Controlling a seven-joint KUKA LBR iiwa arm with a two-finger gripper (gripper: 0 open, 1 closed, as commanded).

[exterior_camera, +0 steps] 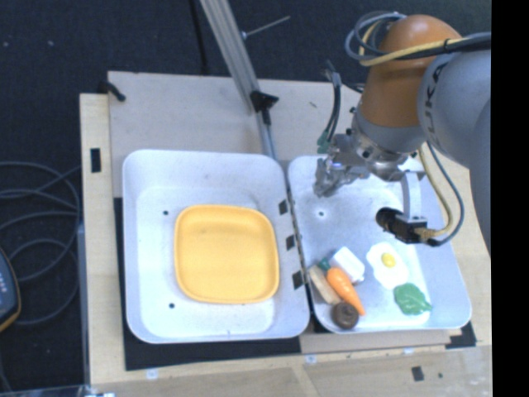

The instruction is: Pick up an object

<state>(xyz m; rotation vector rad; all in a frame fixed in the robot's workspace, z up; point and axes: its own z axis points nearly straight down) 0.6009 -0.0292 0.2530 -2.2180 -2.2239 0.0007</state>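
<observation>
One arm's fingers (pixel 325 180) over the right bin (pixel 446 304), grip state unclear, toy carrot (pixel 343 285) nearby

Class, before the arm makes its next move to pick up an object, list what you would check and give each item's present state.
1. End effector over the right bin: ok.
2. Objects available: carrot, fried egg, green piece, white block, brown round piece: ok.
3. End effector above an object: not ok, bare floor below it.
4. Finger opening: cannot tell.
5. Carrot free of neighbours: not ok, crowded.
6. Yellow plate in left bin, out of the way: ok.
</observation>
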